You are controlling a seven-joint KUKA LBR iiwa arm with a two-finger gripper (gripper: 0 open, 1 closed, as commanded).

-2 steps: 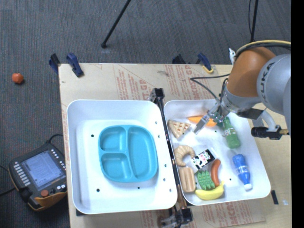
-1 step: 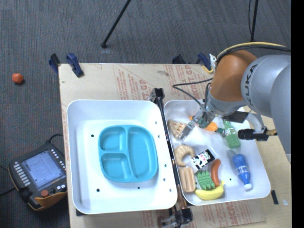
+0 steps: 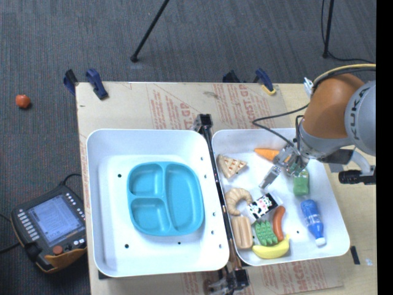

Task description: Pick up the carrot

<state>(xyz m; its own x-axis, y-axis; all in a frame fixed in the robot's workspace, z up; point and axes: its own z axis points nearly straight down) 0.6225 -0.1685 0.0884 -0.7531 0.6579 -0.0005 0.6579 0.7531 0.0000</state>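
Claw (image 3: 284, 166) is hanging low over the right bin (image 3: 341, 226), fingers standing apart with nothing between them. Carrot (image 3: 266, 154) is lying just beside it on the far-left side, on the bin floor. A green block (image 3: 301, 184) is sitting close on the opposite side.
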